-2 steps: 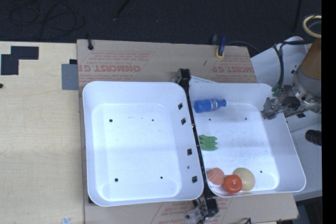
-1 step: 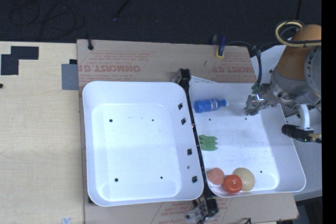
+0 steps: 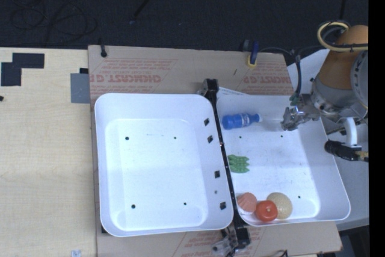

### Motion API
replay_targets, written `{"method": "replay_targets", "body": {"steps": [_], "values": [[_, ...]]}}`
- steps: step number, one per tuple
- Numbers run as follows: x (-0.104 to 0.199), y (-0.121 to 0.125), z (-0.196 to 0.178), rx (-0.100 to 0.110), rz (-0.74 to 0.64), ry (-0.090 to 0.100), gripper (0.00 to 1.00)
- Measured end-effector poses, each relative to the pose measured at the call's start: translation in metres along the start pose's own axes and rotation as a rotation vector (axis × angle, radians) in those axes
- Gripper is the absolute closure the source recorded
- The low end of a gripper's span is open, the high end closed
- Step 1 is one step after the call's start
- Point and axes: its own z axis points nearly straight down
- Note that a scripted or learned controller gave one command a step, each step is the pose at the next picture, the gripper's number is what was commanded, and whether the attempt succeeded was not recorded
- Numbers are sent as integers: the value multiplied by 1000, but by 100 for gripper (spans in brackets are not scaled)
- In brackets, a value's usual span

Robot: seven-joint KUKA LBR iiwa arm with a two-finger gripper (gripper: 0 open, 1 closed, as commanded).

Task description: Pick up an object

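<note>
Bench carries two shallow white plastic bins [image 3: 159, 106]. Jaws [image 3: 290, 122] at right bin's far rim, right of blue plastic bottle [image 3: 240, 121]; grip state: can't tell.

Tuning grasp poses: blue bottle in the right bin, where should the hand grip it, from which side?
Probably mid-body on the blue bottle, coming straight down. It lies on its side, long axis nearly across the view, white cap end pointing right, so close the fingers across its narrow width. The bin's dividing wall sits close to its left end; stay off that end.
</note>
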Motion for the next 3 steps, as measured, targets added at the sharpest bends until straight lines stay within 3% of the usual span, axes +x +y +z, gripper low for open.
{"method": "replay_targets", "body": {"steps": [3], "values": [[-2,0,-30,2,-5,-2,100]]}}
